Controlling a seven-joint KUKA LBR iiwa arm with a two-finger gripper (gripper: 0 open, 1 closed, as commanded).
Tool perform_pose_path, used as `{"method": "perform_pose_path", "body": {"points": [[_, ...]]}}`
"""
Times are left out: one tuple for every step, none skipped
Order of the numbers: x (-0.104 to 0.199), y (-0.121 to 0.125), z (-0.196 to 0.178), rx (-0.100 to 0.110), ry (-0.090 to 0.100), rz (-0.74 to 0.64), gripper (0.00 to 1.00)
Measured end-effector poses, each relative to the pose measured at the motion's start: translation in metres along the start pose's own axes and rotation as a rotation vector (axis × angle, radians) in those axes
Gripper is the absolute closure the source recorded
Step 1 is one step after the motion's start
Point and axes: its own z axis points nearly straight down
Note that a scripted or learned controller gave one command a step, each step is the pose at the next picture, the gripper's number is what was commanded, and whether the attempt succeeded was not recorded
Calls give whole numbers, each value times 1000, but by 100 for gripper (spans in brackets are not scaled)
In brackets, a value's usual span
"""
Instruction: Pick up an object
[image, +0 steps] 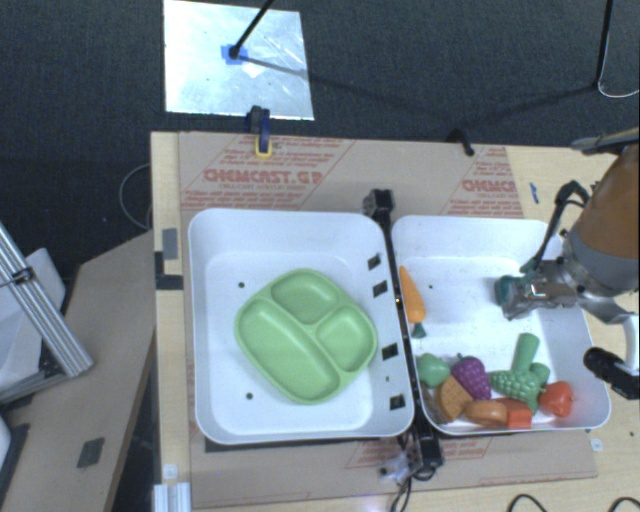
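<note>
Overhead slant view: the end effector is hanging over the right bin, and I cannot tell its state. Toy foods are lying heaped along that bin's near edge, a carrot apart by the left wall; no pickup is looking done yet

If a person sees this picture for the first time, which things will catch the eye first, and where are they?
The pale green divided plate stands out first, lying in the middle of the left bin. Next comes the bright heap of toy food crowded along the near edge of the right bin, with a lone toy carrot by the bin's left wall. The end effector hangs above the right bin, apart from the heap.
</note>
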Motion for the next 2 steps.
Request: {"method": "perform_pose_path", "body": {"points": [[0, 2, -20, 3, 1, -1, 100], [54, 2, -12, 5, 4, -6, 100]]}}
